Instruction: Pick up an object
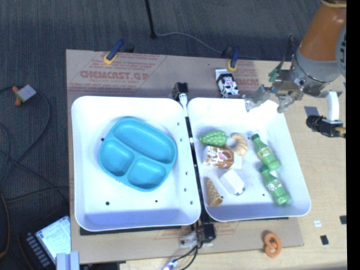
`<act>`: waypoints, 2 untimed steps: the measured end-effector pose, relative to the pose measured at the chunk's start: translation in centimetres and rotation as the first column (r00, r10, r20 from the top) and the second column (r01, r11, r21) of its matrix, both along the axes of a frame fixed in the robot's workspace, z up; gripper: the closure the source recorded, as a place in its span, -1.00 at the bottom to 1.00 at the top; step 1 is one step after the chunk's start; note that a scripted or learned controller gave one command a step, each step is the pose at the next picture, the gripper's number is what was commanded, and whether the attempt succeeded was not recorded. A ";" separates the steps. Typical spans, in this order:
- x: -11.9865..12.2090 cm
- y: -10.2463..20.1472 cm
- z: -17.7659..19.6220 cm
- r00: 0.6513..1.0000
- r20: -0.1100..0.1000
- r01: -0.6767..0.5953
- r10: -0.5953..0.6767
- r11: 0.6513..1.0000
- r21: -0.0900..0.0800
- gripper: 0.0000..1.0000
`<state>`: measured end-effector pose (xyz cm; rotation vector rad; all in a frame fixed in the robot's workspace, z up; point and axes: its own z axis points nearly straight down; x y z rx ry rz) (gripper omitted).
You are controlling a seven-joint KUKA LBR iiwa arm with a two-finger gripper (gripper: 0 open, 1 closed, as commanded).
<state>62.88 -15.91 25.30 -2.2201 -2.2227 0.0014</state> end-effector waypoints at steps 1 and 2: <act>3.0 3.1 -15.9 1.000 -0.001 0.000 0.000 1.000 0.000 -1.00; -0.8 4.0 -16.5 1.000 0.008 0.002 -0.002 1.000 -0.003 -1.00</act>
